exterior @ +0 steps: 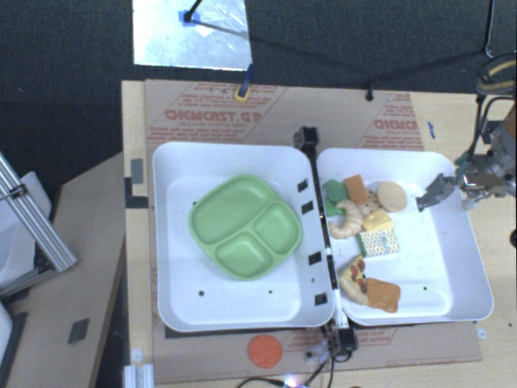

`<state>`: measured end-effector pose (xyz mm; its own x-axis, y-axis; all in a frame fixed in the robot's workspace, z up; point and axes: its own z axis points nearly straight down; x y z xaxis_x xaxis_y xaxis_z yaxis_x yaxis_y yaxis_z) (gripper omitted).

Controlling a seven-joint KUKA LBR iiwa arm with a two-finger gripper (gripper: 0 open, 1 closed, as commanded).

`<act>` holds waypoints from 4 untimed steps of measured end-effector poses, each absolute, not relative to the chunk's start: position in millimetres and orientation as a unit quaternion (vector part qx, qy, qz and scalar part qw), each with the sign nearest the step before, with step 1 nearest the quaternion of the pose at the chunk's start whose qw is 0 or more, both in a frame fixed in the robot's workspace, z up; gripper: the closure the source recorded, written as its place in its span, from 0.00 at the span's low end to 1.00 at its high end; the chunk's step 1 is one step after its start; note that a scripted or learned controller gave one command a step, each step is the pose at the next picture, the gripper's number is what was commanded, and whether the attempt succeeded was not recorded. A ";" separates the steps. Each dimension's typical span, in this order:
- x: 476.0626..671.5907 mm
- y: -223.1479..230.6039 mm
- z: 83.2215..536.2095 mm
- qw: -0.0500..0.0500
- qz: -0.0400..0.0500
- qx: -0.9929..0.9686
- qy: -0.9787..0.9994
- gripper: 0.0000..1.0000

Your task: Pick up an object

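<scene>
The right bin [452, 293] holds a cluster of toy foods along its left side: a green piece [333, 191], an orange block [355, 187], a beige bun [392, 196], a tan croissant [347, 220], a yellow block [376, 221], a patterned box [378, 242] and a pizza slice [367, 285] at the front. My gripper [436, 191] hangs over the right bin's back right part, to the right of the bun and apart from it. Nothing is seen between its fingers.
The left bin [174, 297] carries a green divided plate [245, 226]. A black divider with clips [317, 217] runs between the bins. An orange disc [265, 350] lies on the cardboard in front. A metal frame [28, 217] stands at the far left.
</scene>
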<state>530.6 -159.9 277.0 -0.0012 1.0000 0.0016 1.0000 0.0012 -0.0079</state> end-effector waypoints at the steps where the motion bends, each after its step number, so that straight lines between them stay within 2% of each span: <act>1: 532.4 -159.7 281.9 -0.001 0.000 -0.706 -0.708 0.00; 3: 534.3 -159.4 197.6 0.000 0.000 -0.707 -0.708 0.00; 4: 531.8 -167.8 139.6 0.001 0.001 -0.707 -0.707 0.00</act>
